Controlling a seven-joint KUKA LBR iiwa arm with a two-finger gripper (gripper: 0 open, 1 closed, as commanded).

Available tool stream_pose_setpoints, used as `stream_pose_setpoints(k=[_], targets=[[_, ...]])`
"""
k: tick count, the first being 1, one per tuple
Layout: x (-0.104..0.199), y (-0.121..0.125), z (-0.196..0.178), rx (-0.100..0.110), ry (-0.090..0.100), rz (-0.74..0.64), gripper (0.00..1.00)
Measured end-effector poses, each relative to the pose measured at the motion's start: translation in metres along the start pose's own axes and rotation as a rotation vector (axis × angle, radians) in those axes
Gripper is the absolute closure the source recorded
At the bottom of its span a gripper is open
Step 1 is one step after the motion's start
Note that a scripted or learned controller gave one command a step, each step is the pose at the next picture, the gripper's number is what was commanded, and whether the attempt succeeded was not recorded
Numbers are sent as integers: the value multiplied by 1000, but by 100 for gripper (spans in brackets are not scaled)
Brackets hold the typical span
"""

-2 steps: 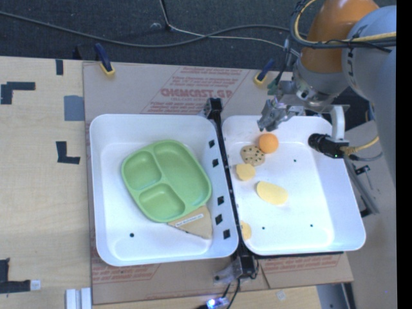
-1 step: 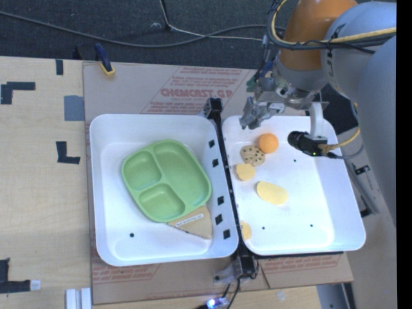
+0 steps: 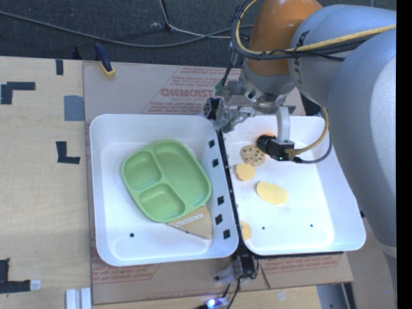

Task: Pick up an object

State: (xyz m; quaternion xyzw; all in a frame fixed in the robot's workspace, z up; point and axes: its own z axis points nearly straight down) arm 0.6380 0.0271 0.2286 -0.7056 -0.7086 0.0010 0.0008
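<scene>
Several small things lie in the right bin (image 3: 335, 230), any of which could be picked up: we see a speckled cookie (image 3: 252, 155) near its far left corner, a small yellow piece (image 3: 244, 172) just nearer than the cookie, a larger yellow oval (image 3: 272, 193) towards the bin's middle, and an orange bit (image 3: 246, 230) against the near left wall. The gripper (image 3: 226, 113) hangs over the divide between the bins at their far edge; we cannot tell whether it is parted or closed, and we see nothing between its tips. Across the divide, the left bin (image 3: 106, 172) holds a green tray (image 3: 166, 180) with three compartments, its near corner touching a tan wedge (image 3: 194, 224). Both bins sit on cardboard (image 3: 148, 89) on the worktop (image 3: 32, 192).
</scene>
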Motion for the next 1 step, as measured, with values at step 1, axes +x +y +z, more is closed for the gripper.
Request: stream_pose_setpoints(k=[1], targets=[[49,2,12,0,-1,2,100]])
